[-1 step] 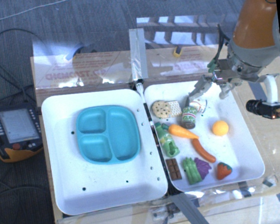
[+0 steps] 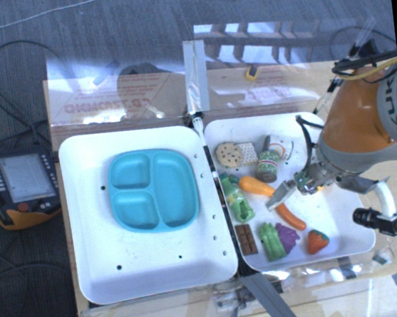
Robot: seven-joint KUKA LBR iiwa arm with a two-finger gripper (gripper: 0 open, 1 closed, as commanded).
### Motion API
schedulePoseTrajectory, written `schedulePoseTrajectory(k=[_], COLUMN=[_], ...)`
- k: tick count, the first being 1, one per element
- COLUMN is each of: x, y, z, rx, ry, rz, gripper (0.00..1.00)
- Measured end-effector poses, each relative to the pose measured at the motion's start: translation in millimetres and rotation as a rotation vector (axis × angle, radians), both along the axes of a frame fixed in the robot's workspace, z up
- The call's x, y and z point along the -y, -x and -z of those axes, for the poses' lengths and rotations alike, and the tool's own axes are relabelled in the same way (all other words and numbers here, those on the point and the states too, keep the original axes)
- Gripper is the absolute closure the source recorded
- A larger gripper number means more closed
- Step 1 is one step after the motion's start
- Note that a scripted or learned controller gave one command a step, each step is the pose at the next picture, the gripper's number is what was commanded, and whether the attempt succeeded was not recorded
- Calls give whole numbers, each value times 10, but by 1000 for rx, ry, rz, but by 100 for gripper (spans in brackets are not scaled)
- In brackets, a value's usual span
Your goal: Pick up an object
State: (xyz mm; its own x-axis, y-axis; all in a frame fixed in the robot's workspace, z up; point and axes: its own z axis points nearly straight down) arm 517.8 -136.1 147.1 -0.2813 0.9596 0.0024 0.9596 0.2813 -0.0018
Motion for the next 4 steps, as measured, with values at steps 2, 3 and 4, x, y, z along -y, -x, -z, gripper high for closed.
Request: schedulePoseTrajectory(k=[2,3,4], x=[3,3,-16], y=[-360,-360,-381], z=[567,567,448], rx=[16,16,20], ry=[6,6,2], rz=[79,79,79], gripper=[0,0,100])
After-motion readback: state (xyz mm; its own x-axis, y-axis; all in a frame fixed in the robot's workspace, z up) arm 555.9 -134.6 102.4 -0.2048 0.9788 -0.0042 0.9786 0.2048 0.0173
